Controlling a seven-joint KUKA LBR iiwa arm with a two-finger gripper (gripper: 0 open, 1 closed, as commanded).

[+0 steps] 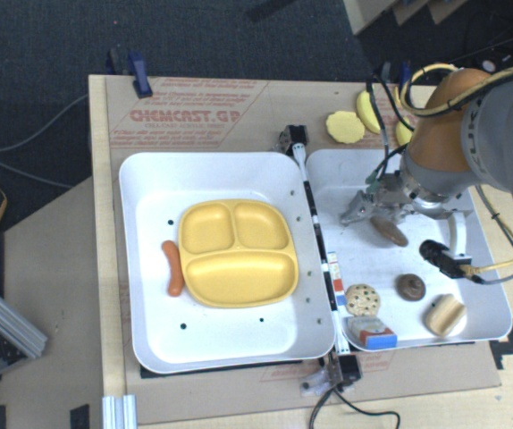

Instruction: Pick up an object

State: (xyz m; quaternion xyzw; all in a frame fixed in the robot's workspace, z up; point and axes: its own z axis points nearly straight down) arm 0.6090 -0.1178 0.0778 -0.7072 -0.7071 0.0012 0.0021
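My gripper [377, 211] hangs low over the back half of the right bin [489, 324], its grey fingers [355, 213] spread open. A brown oval object [389, 231] lies on the bin floor just in front of the fingertips, touching or nearly touching them; nothing sits between the fingers. Nearer the front of the same bin lie a speckled cookie [362, 299], a dark brown round piece [410, 286], a tan bread roll [445, 315] and a small blue and red item [378, 336].
The left bin [149, 329] holds a yellow divided plate [237, 252] with an orange sausage [173, 267] beside it. Yellow toy fruit [346, 126] lies on the bench behind the right bin. A black cable plug [438, 256] hangs off the arm over the right bin.
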